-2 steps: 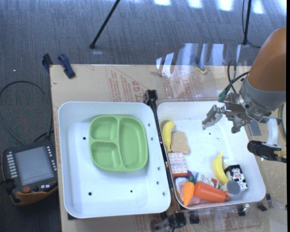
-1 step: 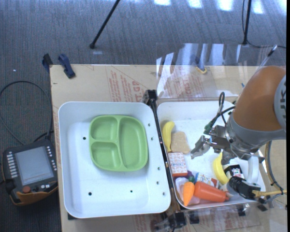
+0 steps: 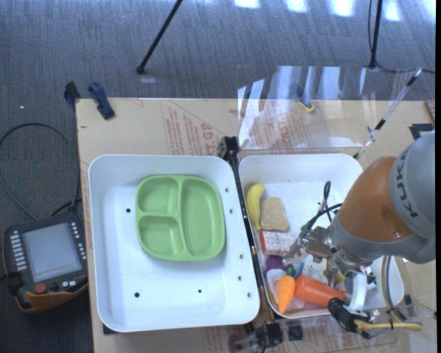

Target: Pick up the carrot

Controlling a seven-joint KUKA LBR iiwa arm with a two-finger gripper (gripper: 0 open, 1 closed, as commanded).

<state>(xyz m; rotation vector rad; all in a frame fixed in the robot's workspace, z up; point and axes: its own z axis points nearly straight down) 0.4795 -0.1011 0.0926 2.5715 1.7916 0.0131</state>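
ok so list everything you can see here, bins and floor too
bins: 2, white, side by side on the bench
plate: 1, green, three compartments, in the left bin
banana: 1, yellow, right bin, by its left wall
bread: 1, tan, right bin, beside the banana
carrot: 1, orange, right bin, near corner
cone: 1, orange-red, right of the carrot
control tablet: 1, grey-black, floor left of bench
arm: 1, grey with orange band, over the right bin
end effector: 1, dark, above the cone

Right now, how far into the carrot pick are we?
Done: the arm has reached over the right bin, and the gripper is low among the toys. In hand: nothing I can confirm. Left: the carrot lies on the bin floor beside the gripper, so grasp and lift remain.
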